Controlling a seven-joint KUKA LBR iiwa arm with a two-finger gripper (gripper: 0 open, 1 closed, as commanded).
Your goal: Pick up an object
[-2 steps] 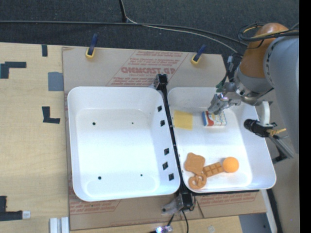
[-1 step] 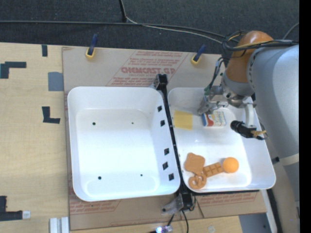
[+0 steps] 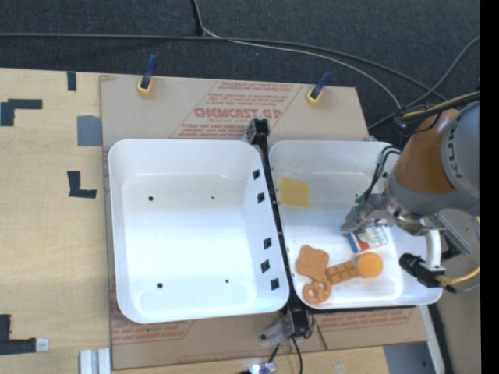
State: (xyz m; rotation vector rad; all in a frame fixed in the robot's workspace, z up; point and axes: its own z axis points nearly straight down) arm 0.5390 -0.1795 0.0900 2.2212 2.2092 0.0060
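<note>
Grasp attempt in the right bin (image 3: pixel 327 156): the fingers (image 3: pixel 360 224), whose spread cannot be told, sit low at a small red, white and blue packet (image 3: pixel 369 239) just below them; next, seemingly, closing and lifting.

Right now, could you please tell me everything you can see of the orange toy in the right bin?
The orange toy lies flat on the right bin floor near its front wall. It looks like plastic: a blocky head at left, a ring below it, a notched shaft, a round knob at right. The gripper is beyond it, not touching.
</note>
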